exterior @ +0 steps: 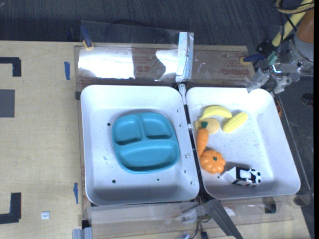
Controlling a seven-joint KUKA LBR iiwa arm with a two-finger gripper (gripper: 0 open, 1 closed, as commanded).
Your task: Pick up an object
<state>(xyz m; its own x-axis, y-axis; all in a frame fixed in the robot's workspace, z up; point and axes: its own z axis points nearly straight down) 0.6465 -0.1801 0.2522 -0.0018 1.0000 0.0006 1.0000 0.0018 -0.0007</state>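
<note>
Gripper [271, 76]: upper right, above the right bin [279, 148]; we cannot tell its jaw state.
Risk: we may knock the clustered banana [215, 112] and corn [235, 122] aside.

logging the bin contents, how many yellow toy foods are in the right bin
2. A banana lies near the right bin's upper left, and a corn cob lies tilted just to its right. More could hide beneath.

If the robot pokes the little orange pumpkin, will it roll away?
The pumpkin looks round and squat, so it would probably wobble or scoot rather than roll far. It touches the carrot and sits near the right bin inner wall, which would likely stop it soon. It looks like a smooth plastic toy, so probably light, stiff, and a bit slippery to pinch.
</note>
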